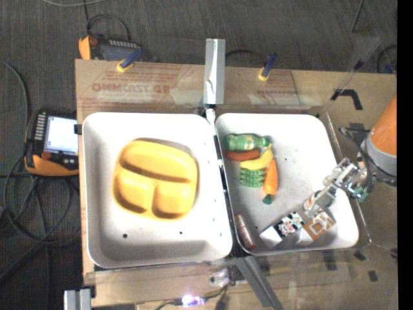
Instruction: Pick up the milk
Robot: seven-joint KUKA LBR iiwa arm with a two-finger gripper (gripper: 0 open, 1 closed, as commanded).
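Approach step, nothing grasped yet. Milk carton (288,227) lying tipped at right bin's (293,123) front edge, gripper (321,203) poised just beside, up and right of it. Jaw state: cannot tell. Next: shift over carton, descend, close.

Two bins are set side by side on the bench: a divided tray (155,180) is placed in the middle of the left bin (97,237); the right bin (310,131) is loaded with a bottle (246,142) at the back left, a corn cob (252,171) just in front of it and a carrot (271,179) beside that on the right. The milk carton (284,227) is found at the front of the right bin, a small box (319,225) just to its right, with the gripper (321,201) positioned above them near the bin's right side. A handheld pendant (55,141) is laid on the floor left of the bench.
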